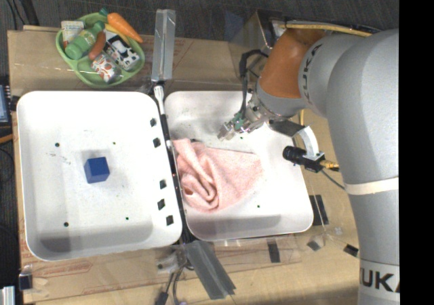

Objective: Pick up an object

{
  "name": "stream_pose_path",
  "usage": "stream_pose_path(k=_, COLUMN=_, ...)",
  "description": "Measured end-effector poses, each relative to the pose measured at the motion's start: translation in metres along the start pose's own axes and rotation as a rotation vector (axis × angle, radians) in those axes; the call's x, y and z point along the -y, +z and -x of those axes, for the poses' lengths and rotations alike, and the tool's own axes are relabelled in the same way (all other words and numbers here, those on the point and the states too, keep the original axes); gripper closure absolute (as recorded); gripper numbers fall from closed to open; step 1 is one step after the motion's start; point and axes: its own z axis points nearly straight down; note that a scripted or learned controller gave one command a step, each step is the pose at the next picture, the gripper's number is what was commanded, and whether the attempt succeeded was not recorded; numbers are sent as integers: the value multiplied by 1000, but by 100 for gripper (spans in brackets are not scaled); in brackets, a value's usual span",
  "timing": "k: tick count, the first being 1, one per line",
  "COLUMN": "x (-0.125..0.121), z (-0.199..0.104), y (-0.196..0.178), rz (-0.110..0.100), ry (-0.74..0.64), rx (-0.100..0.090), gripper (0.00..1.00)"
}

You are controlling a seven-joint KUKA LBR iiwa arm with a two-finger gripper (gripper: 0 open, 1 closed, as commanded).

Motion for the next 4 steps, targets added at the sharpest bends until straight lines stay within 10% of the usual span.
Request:
stream_pose_path(k=1, x=0, z=0, y=-1, rz=1, ry=0, rx=0, gripper=0)
stream_pose_path(k=3, x=90, z=20, y=-21, rz=3, ry=-80, rx=2, gripper=0)
stream_pose_path(k=4, x=44, z=1, y=26, rz=2, ry=-107, rx=1, gripper=0)
